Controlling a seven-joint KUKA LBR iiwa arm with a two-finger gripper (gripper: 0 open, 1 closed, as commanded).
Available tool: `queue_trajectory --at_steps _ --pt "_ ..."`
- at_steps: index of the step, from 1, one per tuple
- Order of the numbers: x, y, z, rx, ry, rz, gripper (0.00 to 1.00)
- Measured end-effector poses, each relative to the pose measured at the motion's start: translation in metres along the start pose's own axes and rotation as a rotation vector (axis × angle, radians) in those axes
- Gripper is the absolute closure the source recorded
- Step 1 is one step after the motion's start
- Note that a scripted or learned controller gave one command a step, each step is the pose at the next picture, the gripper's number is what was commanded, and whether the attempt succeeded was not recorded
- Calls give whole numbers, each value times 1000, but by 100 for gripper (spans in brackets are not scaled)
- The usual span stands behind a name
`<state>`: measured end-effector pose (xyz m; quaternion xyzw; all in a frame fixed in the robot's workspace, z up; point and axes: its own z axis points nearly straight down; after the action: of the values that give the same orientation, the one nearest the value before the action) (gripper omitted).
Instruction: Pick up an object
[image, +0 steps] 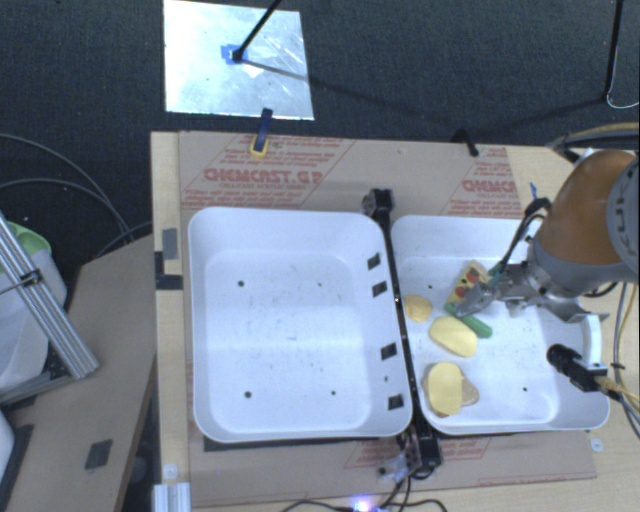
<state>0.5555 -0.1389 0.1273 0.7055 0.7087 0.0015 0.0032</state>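
Claw (487, 296), grip unclear, hangs mid right bin (520, 412), beside yellow pieces (454, 337).

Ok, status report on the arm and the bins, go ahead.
Gripper low in right bin, over the colourful toy. Grip unconfirmed. Three yellow pieces close beside it, crowding the pick.

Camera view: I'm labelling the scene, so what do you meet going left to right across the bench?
Left bin → black divider clips → small yellow piece → large yellow piece → gripper → orange-banded arm.
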Motion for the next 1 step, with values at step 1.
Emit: queue_trajectory --at_steps 1 --pt "38 24 -15 3 2 -3 0"
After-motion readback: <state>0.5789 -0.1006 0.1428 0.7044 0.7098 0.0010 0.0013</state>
